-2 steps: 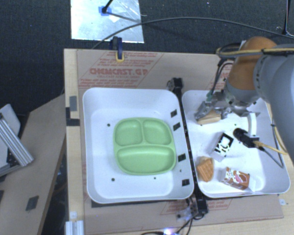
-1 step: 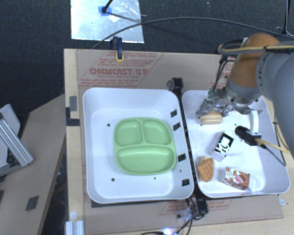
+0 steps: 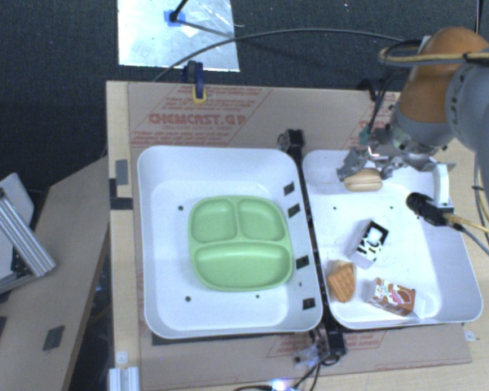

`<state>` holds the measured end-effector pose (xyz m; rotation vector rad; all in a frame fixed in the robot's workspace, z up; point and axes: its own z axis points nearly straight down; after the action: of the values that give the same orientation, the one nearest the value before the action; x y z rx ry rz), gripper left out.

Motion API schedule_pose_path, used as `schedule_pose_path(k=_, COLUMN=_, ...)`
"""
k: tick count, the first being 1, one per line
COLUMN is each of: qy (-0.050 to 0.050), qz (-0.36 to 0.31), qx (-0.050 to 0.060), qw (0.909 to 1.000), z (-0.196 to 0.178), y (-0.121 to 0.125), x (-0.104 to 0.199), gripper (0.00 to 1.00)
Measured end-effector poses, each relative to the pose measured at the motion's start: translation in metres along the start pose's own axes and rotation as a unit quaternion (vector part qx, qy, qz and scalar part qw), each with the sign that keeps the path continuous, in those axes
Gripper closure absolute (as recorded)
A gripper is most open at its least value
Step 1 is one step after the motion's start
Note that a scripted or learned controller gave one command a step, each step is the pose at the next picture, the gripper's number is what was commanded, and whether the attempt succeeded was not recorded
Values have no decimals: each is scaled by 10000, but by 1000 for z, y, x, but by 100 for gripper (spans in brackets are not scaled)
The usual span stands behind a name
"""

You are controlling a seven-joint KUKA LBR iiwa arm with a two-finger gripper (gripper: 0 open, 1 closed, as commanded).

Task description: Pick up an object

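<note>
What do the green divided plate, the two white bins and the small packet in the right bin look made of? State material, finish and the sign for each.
Green divided plate: likely moulded plastic, smooth and matte; uniform colour, rounded compartment ridges.
Left bin and right bin: probably thin formed plastic, slightly glossy; rounded corners, soft sheen.
Small packet: seemingly printed film or foil wrapper; crinkled, bright edges. Uncertain.
</note>
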<state>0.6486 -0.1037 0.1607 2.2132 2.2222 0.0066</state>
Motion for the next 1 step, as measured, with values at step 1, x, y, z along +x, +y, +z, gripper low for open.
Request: schedule_pose_path(k=1, qy=-1, qz=-5, qx=-5, qw=10000, z=-60, y=-7, x=1, gripper=100)
